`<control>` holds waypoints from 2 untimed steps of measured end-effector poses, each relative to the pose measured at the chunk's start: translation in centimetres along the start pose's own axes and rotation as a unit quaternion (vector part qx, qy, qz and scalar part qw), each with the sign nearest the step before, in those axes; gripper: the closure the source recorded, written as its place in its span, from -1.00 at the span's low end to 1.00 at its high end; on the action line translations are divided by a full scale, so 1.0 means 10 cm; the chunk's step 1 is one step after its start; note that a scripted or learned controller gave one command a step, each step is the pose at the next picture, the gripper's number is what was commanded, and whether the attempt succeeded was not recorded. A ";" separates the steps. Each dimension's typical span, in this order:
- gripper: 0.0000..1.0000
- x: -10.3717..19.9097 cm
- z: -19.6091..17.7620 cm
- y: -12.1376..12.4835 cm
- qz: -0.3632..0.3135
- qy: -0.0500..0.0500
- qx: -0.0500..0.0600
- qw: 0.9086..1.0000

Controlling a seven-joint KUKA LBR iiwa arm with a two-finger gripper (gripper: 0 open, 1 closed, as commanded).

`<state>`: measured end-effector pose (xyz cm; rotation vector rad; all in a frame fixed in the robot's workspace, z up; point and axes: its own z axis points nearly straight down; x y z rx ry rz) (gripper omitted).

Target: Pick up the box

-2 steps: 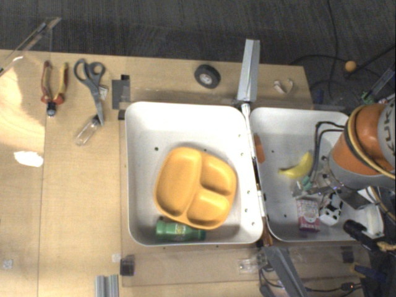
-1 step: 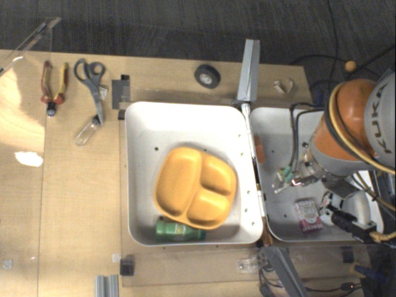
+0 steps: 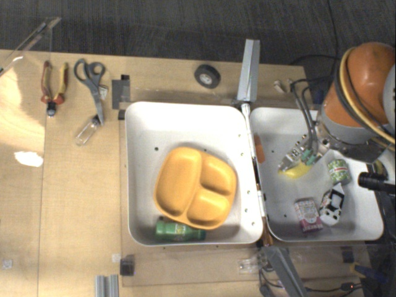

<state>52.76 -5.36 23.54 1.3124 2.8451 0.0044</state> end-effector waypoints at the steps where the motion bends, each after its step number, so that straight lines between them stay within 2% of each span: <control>1: -1.00 0.00 0.00 0.00 0.000 0.000 0.000 1.000; 2: -1.00 -0.06 0.74 -0.57 0.008 0.001 0.001 1.000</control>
